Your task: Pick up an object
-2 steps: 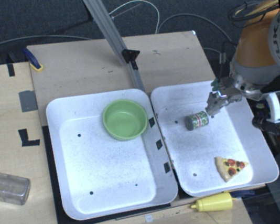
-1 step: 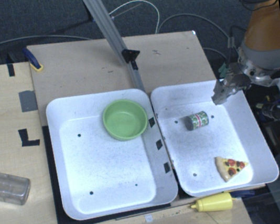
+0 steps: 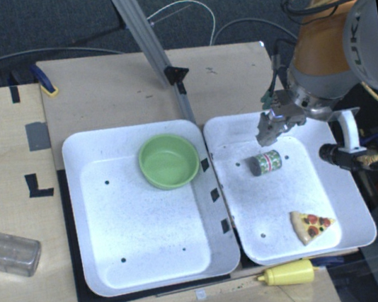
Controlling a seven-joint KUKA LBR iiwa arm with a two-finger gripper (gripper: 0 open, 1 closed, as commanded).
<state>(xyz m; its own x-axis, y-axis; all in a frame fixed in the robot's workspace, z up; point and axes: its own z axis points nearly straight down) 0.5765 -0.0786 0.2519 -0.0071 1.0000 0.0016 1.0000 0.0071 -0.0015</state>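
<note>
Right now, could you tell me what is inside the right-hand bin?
The right bin holds a small can lying on its side and a toy pizza slice. The gripper hangs over its far edge, covering a little of the bin's floor there.

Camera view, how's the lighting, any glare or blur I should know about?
Camera view: light is even and soft, with no harsh glare on the white bins; the green bowl and small can read clearly; the gripper looks slightly soft, so fine detail there is hard to make out.
</note>
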